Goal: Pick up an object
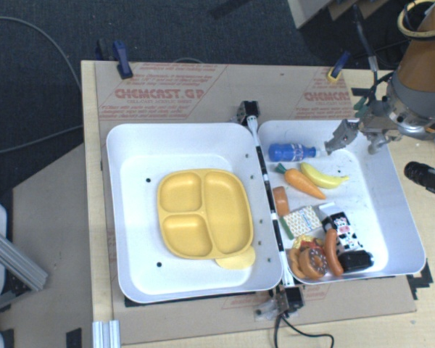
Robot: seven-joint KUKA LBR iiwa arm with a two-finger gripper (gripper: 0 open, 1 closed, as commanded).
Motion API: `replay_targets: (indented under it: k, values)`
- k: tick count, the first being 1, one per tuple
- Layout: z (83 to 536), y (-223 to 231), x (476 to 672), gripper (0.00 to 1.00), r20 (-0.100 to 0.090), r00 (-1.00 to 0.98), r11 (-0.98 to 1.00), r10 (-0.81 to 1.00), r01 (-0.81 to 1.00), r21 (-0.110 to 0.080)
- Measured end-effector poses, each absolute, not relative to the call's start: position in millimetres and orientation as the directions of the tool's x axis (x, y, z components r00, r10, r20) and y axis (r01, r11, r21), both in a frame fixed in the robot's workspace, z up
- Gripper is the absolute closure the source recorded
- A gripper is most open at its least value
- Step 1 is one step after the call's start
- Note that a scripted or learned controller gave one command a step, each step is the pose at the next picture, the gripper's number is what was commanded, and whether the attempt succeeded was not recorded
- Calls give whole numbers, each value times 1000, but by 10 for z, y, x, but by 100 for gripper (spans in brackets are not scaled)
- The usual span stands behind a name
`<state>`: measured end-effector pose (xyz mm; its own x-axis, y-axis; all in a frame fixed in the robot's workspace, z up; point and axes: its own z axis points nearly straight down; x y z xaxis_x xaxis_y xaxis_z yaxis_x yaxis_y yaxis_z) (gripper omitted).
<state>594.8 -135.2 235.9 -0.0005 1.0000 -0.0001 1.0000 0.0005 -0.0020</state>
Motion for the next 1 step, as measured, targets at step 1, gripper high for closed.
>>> replay_targets:
  k: [1]
  values:
    - [968,-1178,5914,0,-2,0,0,1000,1000,5]
